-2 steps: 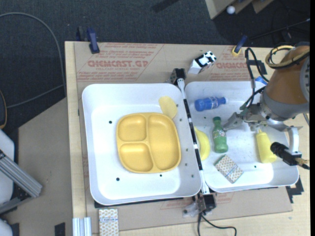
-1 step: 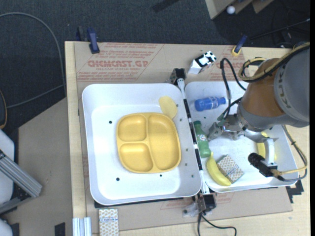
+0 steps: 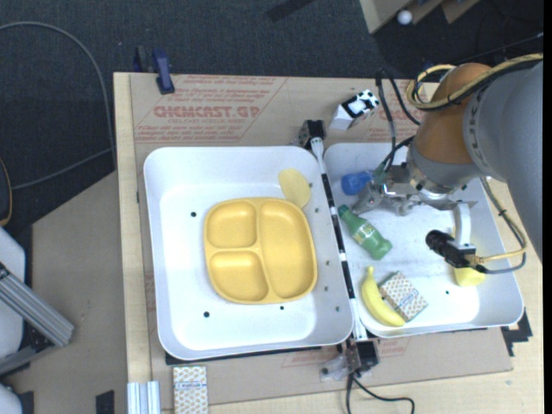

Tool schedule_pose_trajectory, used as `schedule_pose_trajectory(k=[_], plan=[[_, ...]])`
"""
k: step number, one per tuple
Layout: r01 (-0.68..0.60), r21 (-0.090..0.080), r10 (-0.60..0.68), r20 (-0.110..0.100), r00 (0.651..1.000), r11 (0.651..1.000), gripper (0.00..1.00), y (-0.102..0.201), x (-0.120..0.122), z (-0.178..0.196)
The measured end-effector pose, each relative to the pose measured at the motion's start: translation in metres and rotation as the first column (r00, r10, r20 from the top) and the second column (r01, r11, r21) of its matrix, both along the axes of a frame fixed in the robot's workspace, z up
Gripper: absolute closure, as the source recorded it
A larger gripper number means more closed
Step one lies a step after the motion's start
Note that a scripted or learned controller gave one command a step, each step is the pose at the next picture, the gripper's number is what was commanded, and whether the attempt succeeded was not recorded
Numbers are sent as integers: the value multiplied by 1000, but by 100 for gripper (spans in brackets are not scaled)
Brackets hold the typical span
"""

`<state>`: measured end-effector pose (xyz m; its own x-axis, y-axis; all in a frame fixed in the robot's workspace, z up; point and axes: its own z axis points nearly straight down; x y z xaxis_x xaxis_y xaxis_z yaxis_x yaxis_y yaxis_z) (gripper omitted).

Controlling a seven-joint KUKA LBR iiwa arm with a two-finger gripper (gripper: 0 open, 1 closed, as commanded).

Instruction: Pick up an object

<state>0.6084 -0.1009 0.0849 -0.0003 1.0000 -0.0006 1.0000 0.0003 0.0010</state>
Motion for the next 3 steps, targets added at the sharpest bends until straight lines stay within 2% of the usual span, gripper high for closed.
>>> schedule_pose_trajectory(k=[1, 2, 3], plan=[[-5, 5, 5, -52, 999, 1000, 0, 3, 48, -7], [-3, 9, 3, -25, 1000, 1000, 0, -108, 54, -4], [-2, 0, 2, 4, 1000, 1000, 0, -28, 59, 114]])
